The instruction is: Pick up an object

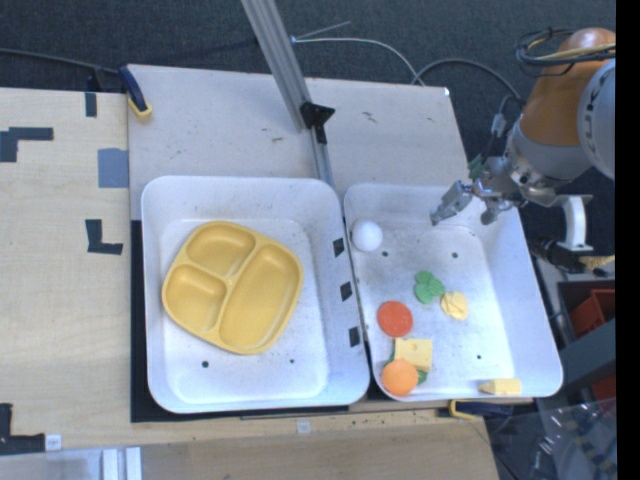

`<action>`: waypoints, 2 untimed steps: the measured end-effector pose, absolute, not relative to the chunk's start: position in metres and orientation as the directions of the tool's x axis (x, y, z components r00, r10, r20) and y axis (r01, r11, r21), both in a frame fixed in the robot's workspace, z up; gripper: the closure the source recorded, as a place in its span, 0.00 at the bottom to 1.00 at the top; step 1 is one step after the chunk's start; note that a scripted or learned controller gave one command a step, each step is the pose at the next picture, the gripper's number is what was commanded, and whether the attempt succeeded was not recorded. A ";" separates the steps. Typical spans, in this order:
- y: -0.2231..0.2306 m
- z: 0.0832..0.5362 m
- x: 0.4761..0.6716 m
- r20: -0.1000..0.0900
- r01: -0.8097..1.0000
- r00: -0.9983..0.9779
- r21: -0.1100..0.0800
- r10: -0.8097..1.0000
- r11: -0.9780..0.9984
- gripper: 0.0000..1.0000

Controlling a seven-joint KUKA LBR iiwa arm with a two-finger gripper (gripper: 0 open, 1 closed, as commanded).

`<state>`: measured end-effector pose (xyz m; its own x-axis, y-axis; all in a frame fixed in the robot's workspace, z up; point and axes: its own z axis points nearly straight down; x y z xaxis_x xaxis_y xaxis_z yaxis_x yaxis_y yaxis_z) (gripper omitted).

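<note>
Poised at the far right rim of the right bin [520, 298], pincer [468, 204] spread, fingers apart with nothing between them, one tip toward 9 o'clock and the other nearer the wrist. No object directly beneath. Nearest candidate probably the white ball [367, 235], lying toward 8 o'clock near the divider between the bins, round, so no long axis to match. Further out, toward 7 o'clock, a cluster: green piece [429, 287] touching or just beside a pale yellow piece [455, 305], then red disc [395, 319], yellow block [414, 352] and orange ball [400, 377] close together at the near edge; a small yellow bar [499, 387] apart toward 6 o'clock in the near right corner. Bin floor white, flat, speckled; open room around the white ball, tighter around the cluster. Left bin [160, 268] at 9 o'clock, well apart, carrying a yellow divided plate [232, 286].
</note>
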<state>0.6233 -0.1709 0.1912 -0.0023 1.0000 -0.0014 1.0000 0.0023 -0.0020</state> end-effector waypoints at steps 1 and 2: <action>-0.108 0.168 0.560 0.004 1.000 -0.004 -0.009 1.000 0.004 0.00; -0.037 0.209 0.506 0.004 1.000 -0.008 -0.003 1.000 0.008 0.00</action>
<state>0.5058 -0.0370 0.2090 -0.0077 1.0000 0.0041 1.0000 0.0077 -0.0031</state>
